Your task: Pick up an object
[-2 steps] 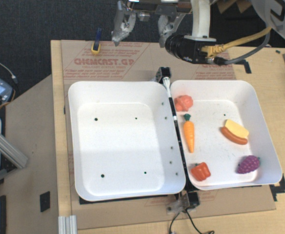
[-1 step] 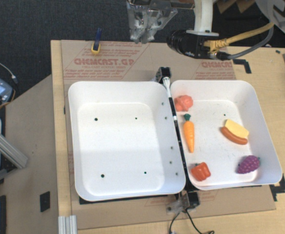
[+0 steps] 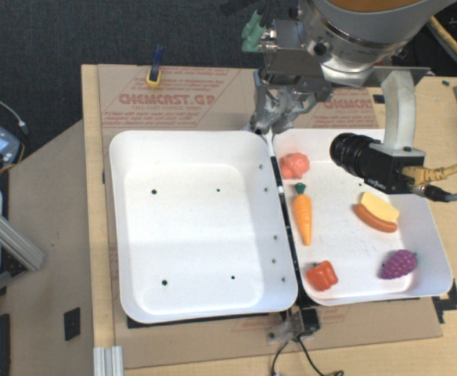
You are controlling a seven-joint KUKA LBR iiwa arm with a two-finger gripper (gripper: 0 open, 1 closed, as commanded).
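Observation:
The right bin holds several toy foods. A pink lumpy piece lies at its back left, with an orange carrot just in front of it along the divider. A red pepper sits at the front left, purple grapes at the front right, and a yellow and orange wedge in the middle right. My gripper hangs over the back edge where the two bins meet, behind and left of the pink piece. I see nothing in it.
The left bin lies beside the right one, their rims touching at the centre. A black cylinder on a white bracket juts from the arm over the back of the right bin. A yellow and blue clamp stands on the board at the back left.

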